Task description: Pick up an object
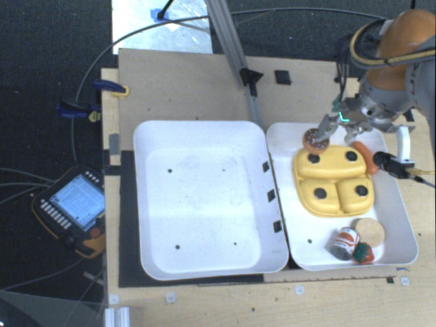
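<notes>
Pincer (pixel 325 129) over the right bin's (pixel 409 240) far edge, clamped on a small round brownish object (pixel 315 139), above yellow tray (pixel 334 180)

- The grey KUKA arm with its orange band (pixel 403 38) enters at the upper right of the frame.
- Its wrist angles down and leftward.
- The two-finger gripper (pixel 325 129) sits right of centre, in the upper half.

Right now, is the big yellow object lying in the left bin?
No. The yellow object lies in the right bin, with a small can near it; the left bin does not hold it.
</notes>
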`<state>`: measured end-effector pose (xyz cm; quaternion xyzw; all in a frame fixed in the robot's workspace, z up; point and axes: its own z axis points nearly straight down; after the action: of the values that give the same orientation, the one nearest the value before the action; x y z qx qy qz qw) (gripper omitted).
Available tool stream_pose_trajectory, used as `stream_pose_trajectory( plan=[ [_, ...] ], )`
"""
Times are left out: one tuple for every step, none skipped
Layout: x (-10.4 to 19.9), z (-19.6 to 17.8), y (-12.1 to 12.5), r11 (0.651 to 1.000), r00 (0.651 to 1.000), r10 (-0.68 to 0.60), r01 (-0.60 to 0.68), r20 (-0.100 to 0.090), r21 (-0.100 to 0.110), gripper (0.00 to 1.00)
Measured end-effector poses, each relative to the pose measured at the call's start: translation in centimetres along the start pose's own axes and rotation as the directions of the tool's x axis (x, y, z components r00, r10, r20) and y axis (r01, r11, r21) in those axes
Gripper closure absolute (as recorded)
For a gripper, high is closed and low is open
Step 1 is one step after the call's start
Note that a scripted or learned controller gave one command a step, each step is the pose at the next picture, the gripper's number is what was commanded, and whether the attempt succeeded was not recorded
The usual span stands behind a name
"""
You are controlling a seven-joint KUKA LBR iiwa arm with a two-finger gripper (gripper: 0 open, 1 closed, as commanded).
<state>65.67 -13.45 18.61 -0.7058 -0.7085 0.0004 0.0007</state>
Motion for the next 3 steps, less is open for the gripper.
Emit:
stream_pose_trajectory(
  plan=[
    [0.0,-0.2,0.1,1.000,1.000,-0.001,0.001,0.001,-0.004,0.00],
    [-0.2,5.5,-0.7,1.000,1.000,0.002,-0.002,0.001,0.000,0.00],
    [-0.1,6.2,-0.2,1.000,1.000,-0.001,0.001,0.002,-0.017,0.00]
  ],
)
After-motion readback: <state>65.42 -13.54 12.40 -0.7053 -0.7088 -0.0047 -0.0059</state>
